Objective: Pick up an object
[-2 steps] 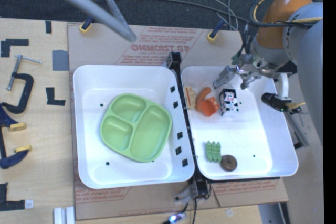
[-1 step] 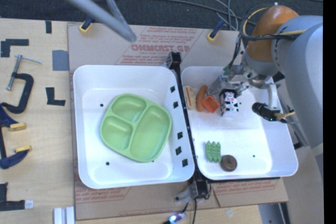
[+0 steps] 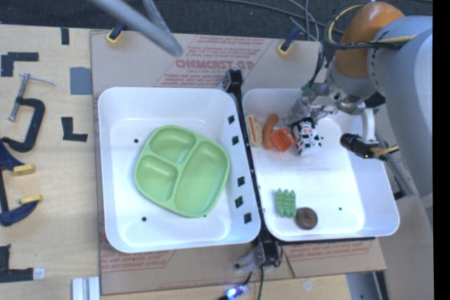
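Note:
In the right bin (image 3: 365,214), my gripper (image 3: 306,124) hangs low over the bin's upper left part. Directly under it is a small black-and-white spotted toy (image 3: 309,138), touching or very close to the gripper's tip. Just to the left lie an orange-red piece (image 3: 280,140), an orange piece (image 3: 270,126) and a tan striped piece (image 3: 254,132). A green ridged block (image 3: 285,202) and a brown round disc (image 3: 306,218) rest near the bin's front.
The left bin (image 3: 116,116) holds a green divided plate (image 3: 183,170). A black divider (image 3: 241,151) runs between the bins. The grey arm with its orange band (image 3: 365,31) comes in from the upper right. Clamps lie on the bench at far left (image 3: 24,124).

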Controlling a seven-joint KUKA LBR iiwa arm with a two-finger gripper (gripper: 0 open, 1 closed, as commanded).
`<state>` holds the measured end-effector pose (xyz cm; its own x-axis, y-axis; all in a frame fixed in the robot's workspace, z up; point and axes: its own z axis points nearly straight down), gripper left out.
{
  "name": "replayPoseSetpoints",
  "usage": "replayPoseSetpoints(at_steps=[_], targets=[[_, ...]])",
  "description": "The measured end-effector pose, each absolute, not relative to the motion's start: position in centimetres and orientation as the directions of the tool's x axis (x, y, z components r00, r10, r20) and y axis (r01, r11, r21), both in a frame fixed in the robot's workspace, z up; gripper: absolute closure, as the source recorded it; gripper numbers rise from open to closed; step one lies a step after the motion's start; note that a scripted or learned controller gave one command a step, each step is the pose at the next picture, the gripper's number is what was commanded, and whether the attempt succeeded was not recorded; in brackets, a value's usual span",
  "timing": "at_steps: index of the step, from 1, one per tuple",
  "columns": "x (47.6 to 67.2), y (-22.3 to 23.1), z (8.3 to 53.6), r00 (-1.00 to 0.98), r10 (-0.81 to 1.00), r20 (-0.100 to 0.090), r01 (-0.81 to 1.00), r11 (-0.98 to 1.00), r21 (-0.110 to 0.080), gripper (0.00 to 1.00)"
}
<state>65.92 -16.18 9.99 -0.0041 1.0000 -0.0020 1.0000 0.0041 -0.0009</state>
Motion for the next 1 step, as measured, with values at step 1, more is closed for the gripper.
replayPoseSetpoints(at_steps=[1], targets=[[66.47, -15.48, 16.09, -0.002, 1.0, 0.0, 1.0, 0.002, 0.005, 1.0]])
